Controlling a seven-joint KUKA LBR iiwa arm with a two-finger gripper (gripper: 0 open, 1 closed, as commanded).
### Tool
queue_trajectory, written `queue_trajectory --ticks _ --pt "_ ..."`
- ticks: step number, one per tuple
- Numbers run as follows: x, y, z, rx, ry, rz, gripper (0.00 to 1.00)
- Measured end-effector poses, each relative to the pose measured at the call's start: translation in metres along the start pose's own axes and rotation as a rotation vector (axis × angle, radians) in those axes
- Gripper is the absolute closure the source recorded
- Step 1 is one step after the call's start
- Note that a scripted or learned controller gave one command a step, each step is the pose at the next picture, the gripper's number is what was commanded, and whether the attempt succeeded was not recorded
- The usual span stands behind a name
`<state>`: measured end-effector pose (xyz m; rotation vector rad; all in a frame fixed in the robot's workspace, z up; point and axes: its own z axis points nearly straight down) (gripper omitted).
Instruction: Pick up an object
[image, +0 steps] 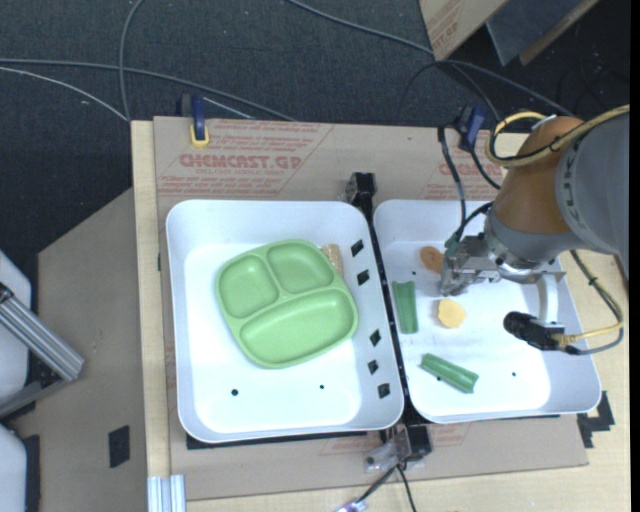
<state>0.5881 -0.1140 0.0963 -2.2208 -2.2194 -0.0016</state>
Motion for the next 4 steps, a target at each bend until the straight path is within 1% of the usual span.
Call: queue_trajectory --ticks 1,2,3,4 --pt "0.006 -0.001 -0.062 -0.008 -0.003 -0.002 1.0" --pt "0.007 0.001 -0.115 -0.008 -0.003 -0.002 1.0" --pt "0.062 0.021 -0.114 -0.003 -0.001 -0.007 1.0" --pt "0.11 0.034 -0.113 -0.002 0.0 -0.007 1.0"
